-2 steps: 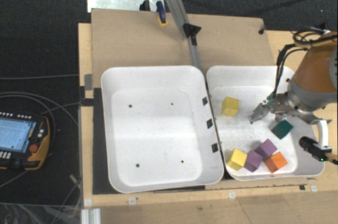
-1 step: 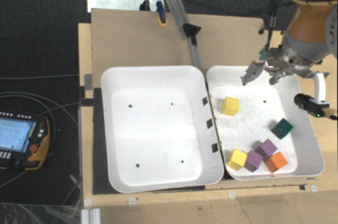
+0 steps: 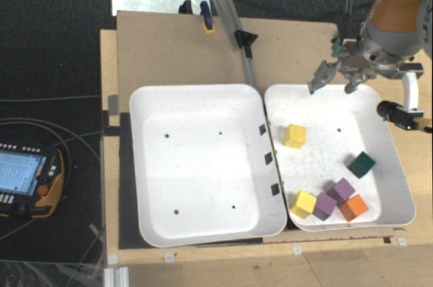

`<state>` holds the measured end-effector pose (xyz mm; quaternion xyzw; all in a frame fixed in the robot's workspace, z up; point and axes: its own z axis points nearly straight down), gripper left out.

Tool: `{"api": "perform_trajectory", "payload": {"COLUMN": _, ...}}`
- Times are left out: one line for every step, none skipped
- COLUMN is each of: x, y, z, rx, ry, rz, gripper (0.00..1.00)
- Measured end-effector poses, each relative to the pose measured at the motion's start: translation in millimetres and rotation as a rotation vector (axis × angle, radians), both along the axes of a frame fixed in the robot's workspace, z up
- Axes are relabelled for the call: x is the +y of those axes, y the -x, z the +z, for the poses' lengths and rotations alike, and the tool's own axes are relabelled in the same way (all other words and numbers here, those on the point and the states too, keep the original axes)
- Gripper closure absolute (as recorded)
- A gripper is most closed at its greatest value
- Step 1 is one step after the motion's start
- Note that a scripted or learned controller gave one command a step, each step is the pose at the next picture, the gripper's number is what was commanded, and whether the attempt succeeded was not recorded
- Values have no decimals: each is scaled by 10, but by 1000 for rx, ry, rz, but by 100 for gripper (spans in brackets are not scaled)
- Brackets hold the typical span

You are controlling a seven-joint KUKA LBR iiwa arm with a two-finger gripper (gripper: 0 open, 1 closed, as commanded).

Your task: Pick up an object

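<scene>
While poised above the right bin (image 3: 389,143)'s far edge, end effector (image 3: 336,81) downward, fingers spread, empty

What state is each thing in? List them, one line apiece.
gripper: open, nothing between its fingers, over the right bin's far rim.
upper yellow cube: loose, alone in the right bin.
green cube: loose, tilted, apart from the others.
lower yellow cube: against a purple cube.
two purple cubes: clustered together.
orange cube: against the purple cubes.
right bin: holds all six cubes.
</scene>
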<state>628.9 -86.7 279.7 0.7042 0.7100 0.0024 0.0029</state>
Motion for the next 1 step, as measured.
{"api": "perform_trajectory", "payload": {"x": 185, "y": 799, "z": 85, "rx": 7, "ry": -1, "rz": -7, "gripper": 0}}
